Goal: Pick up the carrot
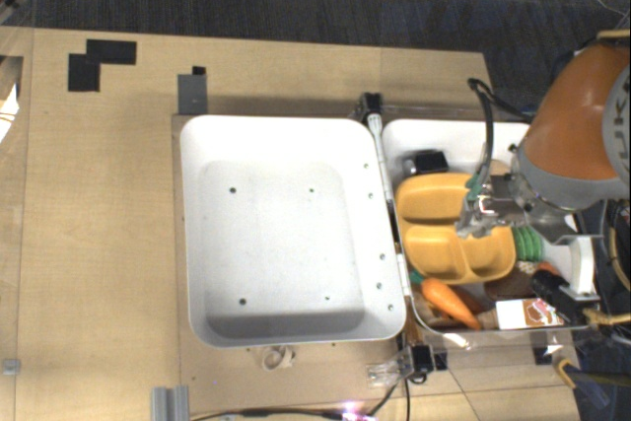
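Camera view puts the gripper (480, 212) above yellow bread (455, 234), short of the carrot (450, 302); its jaw state I cannot tell.

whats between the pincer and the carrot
In the camera view, the lower yellow block lies between the pincer and the carrot.

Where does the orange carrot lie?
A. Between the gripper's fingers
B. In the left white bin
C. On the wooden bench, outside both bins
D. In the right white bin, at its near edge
D: the orange carrot lies in the right white bin, by its near edge, below the yellow plastic pieces.
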`<action>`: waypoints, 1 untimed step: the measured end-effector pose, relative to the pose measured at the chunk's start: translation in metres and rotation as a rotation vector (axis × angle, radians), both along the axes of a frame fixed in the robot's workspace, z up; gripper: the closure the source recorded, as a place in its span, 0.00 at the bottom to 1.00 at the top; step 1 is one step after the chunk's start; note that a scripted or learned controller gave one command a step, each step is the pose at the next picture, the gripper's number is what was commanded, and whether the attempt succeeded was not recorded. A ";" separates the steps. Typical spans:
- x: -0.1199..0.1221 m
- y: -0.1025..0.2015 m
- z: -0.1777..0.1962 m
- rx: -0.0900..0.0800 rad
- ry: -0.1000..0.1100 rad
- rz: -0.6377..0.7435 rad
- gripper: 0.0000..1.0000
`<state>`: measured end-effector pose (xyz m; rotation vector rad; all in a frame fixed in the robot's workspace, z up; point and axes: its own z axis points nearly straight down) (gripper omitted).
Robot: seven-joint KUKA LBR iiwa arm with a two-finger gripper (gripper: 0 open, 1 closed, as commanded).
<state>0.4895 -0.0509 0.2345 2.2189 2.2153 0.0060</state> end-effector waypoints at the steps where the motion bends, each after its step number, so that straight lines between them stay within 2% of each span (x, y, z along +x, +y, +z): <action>1: 0.000 0.021 0.007 0.004 0.001 -0.523 1.00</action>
